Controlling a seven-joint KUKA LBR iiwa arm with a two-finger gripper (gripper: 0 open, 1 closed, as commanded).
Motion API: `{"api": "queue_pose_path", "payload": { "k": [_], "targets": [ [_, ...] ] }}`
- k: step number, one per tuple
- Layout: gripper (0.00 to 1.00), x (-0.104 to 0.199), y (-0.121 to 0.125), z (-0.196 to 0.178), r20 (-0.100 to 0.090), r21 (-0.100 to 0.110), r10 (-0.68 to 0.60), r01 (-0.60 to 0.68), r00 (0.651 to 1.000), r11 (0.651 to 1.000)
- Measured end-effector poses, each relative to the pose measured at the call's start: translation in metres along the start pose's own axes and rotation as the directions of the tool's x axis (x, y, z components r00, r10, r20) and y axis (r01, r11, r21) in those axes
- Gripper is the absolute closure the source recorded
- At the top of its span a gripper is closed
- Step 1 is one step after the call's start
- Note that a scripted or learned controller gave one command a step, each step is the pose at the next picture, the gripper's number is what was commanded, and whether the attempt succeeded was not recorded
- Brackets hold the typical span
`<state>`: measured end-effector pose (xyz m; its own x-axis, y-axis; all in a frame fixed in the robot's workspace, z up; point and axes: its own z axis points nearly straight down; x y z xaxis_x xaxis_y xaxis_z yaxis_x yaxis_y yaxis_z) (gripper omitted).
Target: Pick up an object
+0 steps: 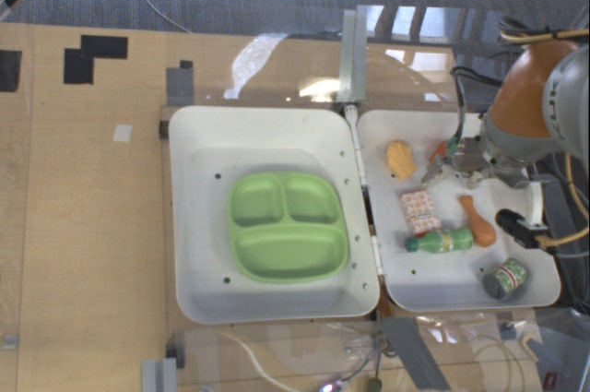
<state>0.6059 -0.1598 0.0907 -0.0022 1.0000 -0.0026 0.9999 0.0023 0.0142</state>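
Observation:
My gripper [449,163] is low over the back of the right bin [461,293], just right of a yellow corn cob [400,159]. A small red-orange bit shows at its left tip; what it belongs to is unclear. In front of the gripper lies a pink and white packet [420,210]. A green bottle [440,241] lies on its side below the packet. An orange drumstick-shaped piece [477,219] sits to the bottle's right. A green tin can [505,278] lies near the front right corner.
The left bin [194,289] holds a green divided plate [288,226]. A metal divider post [350,58] rises behind the seam between the bins. The arm's orange band [521,100] and cables overhang the right bin's far right side, with a black part [516,226] there.

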Motion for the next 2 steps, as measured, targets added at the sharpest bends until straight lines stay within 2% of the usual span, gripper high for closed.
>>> {"api": "queue_pose_path", "payload": {
  "k": [1,2],
  "targets": [
    [0.00,0.042,0.058,0.003,-0.003,0.002,-0.006,0.006,1.000,1.000],
    [1.00,0.043,0.060,-0.009,-0.002,-0.003,-0.013,0.013,1.000,1.000]
  ]
}}
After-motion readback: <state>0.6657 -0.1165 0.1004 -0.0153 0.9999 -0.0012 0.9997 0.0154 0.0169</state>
